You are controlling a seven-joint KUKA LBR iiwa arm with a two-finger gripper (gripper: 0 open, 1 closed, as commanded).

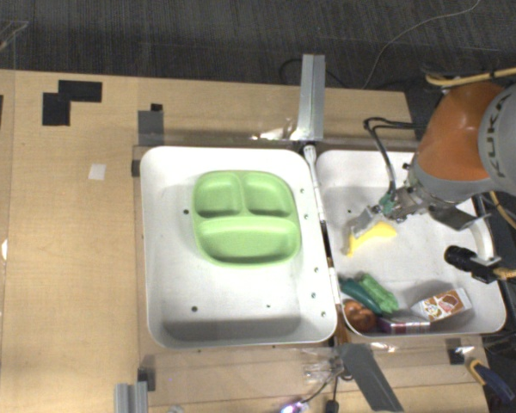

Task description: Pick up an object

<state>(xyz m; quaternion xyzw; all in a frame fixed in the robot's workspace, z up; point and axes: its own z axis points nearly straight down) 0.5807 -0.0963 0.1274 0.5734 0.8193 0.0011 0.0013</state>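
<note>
Nearest me, along the front edge of the right bin (pixel 497 312), a few things lie bunched together: a green item (pixel 371 292), a brown one (pixel 359 314) just beside it in the corner, something purple (pixel 402 323) touching that, and a small printed carton (pixel 441 303) a little apart to the right. None of them looks disturbed.

Further in, about mid-bin, a yellow piece (pixel 371 233) sits on the white floor, and the gripper (pixel 394 205) is right at its upper right end, apparently touching or nearly so. I cannot tell from here whether the gripper is spread or closed, nor whether it has any hold on the yellow piece; the piece appears to rest on the bin, not lifted. So I'd judge the pick as not yet done: the arm (pixel 469 140) is down at its target, with grasp and lift still to come.

The arm comes in from the right, orange band above the wrist, bent down steeply into the bin.

In the left bin (pixel 168 304) sits a green tray (pixel 243 216), well apart from the action.
</note>
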